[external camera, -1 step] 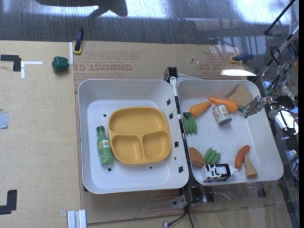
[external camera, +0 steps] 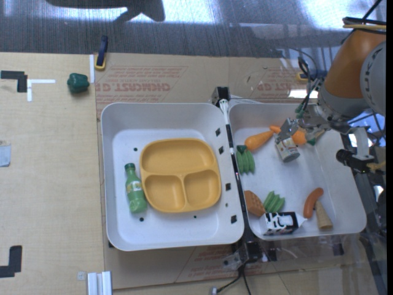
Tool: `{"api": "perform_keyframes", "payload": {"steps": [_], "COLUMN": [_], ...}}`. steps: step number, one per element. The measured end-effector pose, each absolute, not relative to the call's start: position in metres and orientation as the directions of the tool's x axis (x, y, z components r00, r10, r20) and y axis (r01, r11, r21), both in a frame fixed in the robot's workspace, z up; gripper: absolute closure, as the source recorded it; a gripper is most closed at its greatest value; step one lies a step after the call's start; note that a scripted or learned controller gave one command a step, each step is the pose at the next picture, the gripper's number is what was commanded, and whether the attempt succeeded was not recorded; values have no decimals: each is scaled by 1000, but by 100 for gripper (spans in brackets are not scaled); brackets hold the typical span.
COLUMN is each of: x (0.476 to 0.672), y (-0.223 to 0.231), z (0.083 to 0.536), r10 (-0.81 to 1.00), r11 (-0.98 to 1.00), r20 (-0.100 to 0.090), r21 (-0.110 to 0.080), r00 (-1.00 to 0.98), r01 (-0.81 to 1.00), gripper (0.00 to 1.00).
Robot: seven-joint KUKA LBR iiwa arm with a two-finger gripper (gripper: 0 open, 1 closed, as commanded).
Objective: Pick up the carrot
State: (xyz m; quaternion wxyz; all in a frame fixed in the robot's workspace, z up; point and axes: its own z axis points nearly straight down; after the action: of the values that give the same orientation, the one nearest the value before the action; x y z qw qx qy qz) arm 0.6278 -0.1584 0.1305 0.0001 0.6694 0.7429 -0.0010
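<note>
Where the right bin (external camera: 344, 223) holds the carrot (external camera: 258, 139), claw (external camera: 287, 141) just beside, grip state unclear; yellow tray (external camera: 180, 174) in left bin (external camera: 116, 226)

Glossy white plastic bins (external camera: 116, 226) sit on matt brown cardboard (external camera: 159, 82); the yellow tray (external camera: 181, 174) looks smooth plastic

- A robot lab or test cell, not a home.
- Two shallow white plastic bins (external camera: 110, 183) sit side by side on flattened brown printed cardboard (external camera: 159, 85).
- Toy plastic food fills them, beside a yellow three-compartment plastic tray (external camera: 181, 174).
- A grey industrial arm with an orange band (external camera: 351, 66) reaches in.
- Loose black cables (external camera: 242, 269) trail below.
</note>
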Motion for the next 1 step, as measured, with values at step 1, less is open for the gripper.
{"api": "perform_keyframes", "payload": {"steps": [1], "x": [657], "y": [-184], "z": [96], "r10": [999], "r11": [42], "r20": [6], "r21": [0], "r00": [-42], "r01": [999], "gripper": [0]}}
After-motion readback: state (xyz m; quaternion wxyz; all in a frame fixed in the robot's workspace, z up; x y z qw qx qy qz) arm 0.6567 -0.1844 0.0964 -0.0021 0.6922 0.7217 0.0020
